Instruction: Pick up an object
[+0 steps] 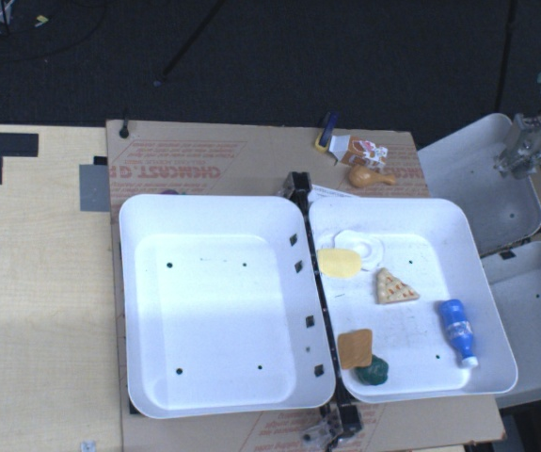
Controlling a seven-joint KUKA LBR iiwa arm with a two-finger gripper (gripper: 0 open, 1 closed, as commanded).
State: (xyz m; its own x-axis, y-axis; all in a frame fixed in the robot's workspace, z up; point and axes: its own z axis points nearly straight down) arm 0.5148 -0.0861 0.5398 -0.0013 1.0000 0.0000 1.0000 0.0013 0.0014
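From the camera above the desk you see two shallow white bins side by side on a cardboard sheet (251, 158) printed with red lettering. The left bin (148, 252) sits in the middle of the frame; the right bin (468, 252) lies toward the lower right, and the two touch along a black clip strip (310, 290).

The things you could pick all lie in the right bin. A yellow oval piece (340, 264) rests near the bin's upper left, just beside a white ring-shaped item (361, 246). A tan triangular wedge (394, 288) lies near the bin's centre. A blue bottle with a white cap (457, 330) lies on its side by the right wall. A brown square slab (355, 347) sits at the lower left of that bin, touching a dark green lump (373, 372) below it.

Outside the bins, at the upper edge of the cardboard, you find a tan drumstick-shaped toy (370, 177), a small red-and-white packet (368, 150) and a blue-and-yellow item (326, 132).

At the frame's right edge a grey metal part of the arm (519, 153) shows, well apart from the objects. You cannot tell the state of the pincer from here.
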